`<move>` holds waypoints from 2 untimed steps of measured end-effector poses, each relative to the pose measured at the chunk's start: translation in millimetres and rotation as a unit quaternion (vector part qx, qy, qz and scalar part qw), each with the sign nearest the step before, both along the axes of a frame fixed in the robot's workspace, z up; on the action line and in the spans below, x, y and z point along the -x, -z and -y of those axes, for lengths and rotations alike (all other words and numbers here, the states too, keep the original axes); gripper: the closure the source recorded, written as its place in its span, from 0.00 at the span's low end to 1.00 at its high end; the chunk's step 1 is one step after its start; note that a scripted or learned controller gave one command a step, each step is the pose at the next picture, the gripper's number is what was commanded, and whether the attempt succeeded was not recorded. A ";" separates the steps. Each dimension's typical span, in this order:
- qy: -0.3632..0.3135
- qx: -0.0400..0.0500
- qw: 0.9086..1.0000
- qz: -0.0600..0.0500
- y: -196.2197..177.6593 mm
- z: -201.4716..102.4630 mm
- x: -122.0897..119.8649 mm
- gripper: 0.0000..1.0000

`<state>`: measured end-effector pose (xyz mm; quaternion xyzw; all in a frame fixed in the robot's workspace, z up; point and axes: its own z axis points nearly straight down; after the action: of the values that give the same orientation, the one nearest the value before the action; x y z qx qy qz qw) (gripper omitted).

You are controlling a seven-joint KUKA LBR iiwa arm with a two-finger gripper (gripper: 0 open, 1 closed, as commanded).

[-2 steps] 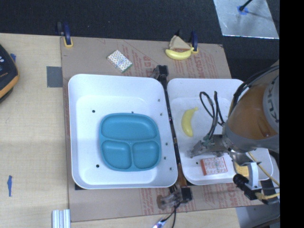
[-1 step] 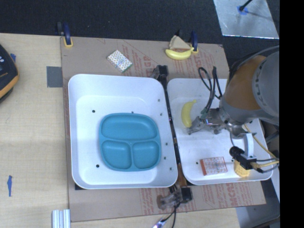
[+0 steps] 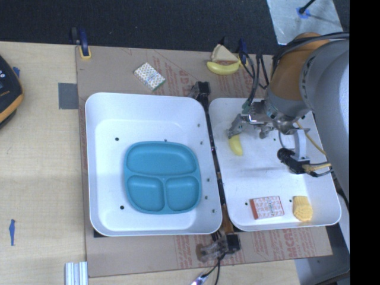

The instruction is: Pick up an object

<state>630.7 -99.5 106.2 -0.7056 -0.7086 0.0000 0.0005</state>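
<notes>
In the right bin (image 3: 320, 218) lie a small yellow piece (image 3: 236, 146) near the far left, a red and white packet (image 3: 266, 207) at the front, and a yellow block (image 3: 302, 208) beside the packet. My gripper (image 3: 248, 129) hangs over the bin's far left part, just above and slightly right of the small yellow piece. Its fingers stand open with nothing between them. The grey arm with its orange band (image 3: 294, 70) covers the bin's far right corner.
The left bin (image 3: 101, 117) holds a blue divided tray (image 3: 161, 176). Behind the bins on the cardboard lie a yellow banana-like toy (image 3: 224, 64) and a patterned packet (image 3: 149, 75). A black cable plug (image 3: 292, 161) hangs over the right bin.
</notes>
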 end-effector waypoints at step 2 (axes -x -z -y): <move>-0.001 0.000 1.000 -0.001 -86.3 -72.5 37.9 1.00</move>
<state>592.8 -26.9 192.4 -0.7052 -0.7090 0.0001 0.0011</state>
